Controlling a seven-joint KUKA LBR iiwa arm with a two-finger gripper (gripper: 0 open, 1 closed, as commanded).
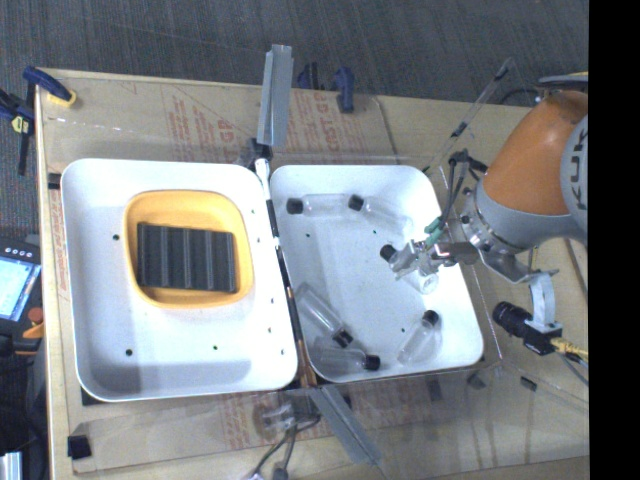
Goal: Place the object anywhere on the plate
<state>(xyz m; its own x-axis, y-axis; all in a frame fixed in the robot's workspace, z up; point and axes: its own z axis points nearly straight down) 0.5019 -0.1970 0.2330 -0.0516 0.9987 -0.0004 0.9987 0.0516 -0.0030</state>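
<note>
A: Clear plastic vials (322,313) lie scattered in the right bin (330,183); the gripper (420,258) sits low at three o'clock, by one vial (398,254)

B: Jaws? Cannot tell. The yellow plate (150,208) waits in the left bin (90,268)

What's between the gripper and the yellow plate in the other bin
In the camera view, bare white floor of the right bin, then the dark divider where the two bins meet, lie between the gripper and the yellow plate.
</note>
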